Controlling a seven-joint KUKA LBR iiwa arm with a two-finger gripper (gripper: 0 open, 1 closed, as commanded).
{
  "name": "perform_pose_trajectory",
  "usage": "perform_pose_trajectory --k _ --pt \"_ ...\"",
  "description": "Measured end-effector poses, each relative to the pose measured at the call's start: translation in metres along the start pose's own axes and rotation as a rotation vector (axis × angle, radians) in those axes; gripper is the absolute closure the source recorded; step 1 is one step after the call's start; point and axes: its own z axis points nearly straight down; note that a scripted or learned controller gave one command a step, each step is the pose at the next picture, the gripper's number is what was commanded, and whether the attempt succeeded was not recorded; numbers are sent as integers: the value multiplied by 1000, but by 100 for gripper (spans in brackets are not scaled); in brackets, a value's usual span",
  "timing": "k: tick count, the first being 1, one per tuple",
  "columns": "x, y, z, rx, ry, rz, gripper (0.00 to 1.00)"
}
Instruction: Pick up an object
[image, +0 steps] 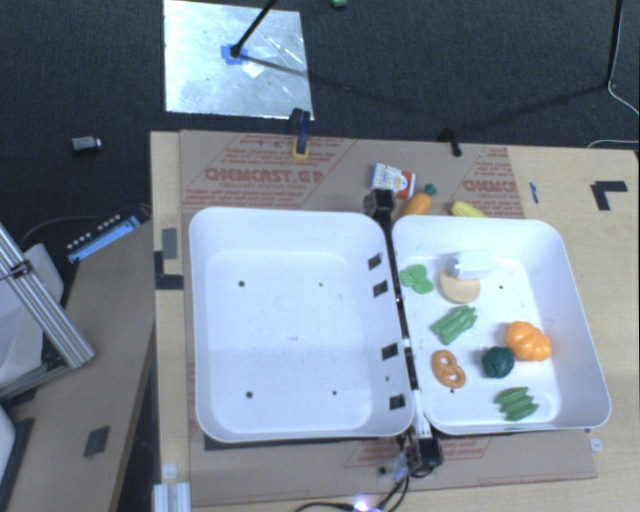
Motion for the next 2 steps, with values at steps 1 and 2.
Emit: perform_pose_trajectory --k 1,2 --pt "1 0 0 1 0 0 100" --pt "1 -2 0 1 0 1 100"
